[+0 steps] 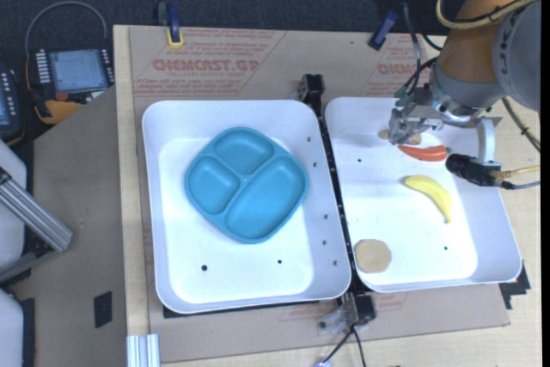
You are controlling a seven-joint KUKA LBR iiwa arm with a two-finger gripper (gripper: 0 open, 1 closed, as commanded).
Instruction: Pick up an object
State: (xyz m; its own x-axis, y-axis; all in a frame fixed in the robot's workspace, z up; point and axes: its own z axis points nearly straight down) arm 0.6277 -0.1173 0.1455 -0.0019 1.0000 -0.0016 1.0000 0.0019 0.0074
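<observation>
red pepper (424, 152) is lying beside the gripper (402, 131), which is reaching; finger state i cannot tell; next, closing on it.

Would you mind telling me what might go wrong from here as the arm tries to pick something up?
1. The hand sits by the right bin's far wall; it may bump it.
2. The orange-red object lies partly under the hand, so a grasp could push it aside.
3. The banana lies near and might be nudged.
</observation>
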